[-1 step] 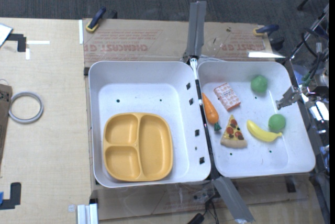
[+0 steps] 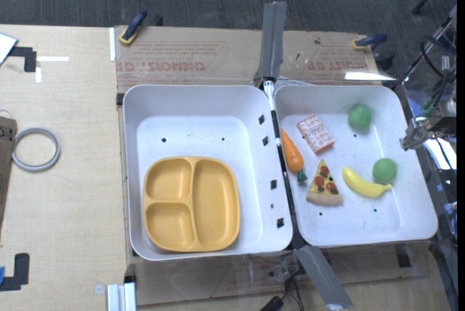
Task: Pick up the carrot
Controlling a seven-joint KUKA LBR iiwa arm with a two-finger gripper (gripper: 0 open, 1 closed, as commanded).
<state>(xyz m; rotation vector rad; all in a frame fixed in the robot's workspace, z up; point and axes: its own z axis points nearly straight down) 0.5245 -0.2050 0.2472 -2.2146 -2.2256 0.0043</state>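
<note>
The carrot (image 2: 292,150), orange with a green stub at its near end, lies in the right bin (image 2: 363,226) against its left wall, pointing away from the camera. My gripper (image 2: 412,137) hangs over the right rim of that bin, far to the right of the carrot and well apart from it. It is small and partly lost among cables at the frame's edge. Nothing shows in its grasp.
The right bin also holds a pizza slice (image 2: 324,184), a pink box (image 2: 315,134), a banana (image 2: 365,183) and two green balls (image 2: 359,116) (image 2: 384,170). A yellow divided plate (image 2: 192,202) lies in the left bin (image 2: 189,110). A tape roll (image 2: 34,149) rests on the bench at left.
</note>
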